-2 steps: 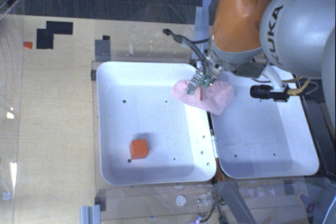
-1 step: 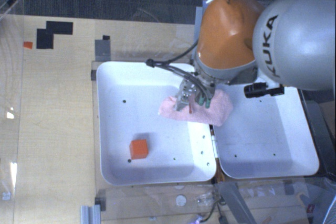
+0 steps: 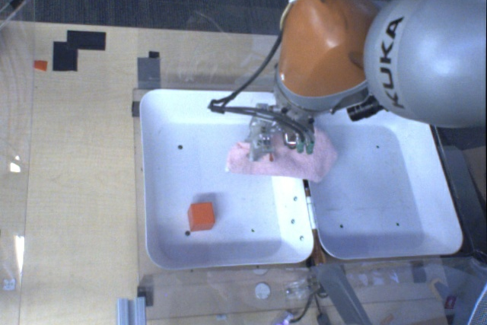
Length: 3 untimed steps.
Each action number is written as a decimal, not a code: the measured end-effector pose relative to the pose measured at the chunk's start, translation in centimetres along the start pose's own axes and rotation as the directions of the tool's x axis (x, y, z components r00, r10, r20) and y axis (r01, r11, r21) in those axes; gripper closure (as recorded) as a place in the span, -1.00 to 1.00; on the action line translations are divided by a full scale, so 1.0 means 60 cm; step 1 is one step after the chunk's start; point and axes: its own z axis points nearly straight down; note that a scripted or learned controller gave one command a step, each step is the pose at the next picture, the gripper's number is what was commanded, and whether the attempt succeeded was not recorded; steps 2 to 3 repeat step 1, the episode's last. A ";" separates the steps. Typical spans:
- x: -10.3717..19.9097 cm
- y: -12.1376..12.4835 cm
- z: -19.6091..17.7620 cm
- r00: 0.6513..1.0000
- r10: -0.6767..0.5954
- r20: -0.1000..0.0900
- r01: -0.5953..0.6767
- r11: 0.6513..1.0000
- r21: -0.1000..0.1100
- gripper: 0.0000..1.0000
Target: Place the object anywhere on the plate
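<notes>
Gripper [image 3: 268,146], finger state impossible to tell, hovering over pink plate [image 3: 319,157]; orange block [image 3: 202,216] lying well apart, awaiting pickup.

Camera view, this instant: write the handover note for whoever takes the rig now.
Gripper: hangs over the pink plate, at the inner edge of the left bin; I cannot tell whether its fingers are open or shut, and nothing shows between them.
Orange block: lies on the floor of the left bin, near its front left corner, apart from the plate.
Pink plate: lies across the seam between the two bins, partly under the gripper.
Done: nothing yet that the view shows; the block is not on the plate.
Left: pick up the block, carry it to the plate, set it down.
</notes>
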 end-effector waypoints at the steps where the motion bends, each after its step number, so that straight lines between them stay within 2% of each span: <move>1: 0.000 0.000 0.000 1.000 0.000 0.000 0.000 1.000 0.000 -1.00; 3: 0.000 0.000 0.000 1.000 0.000 0.000 0.000 1.000 0.000 -1.00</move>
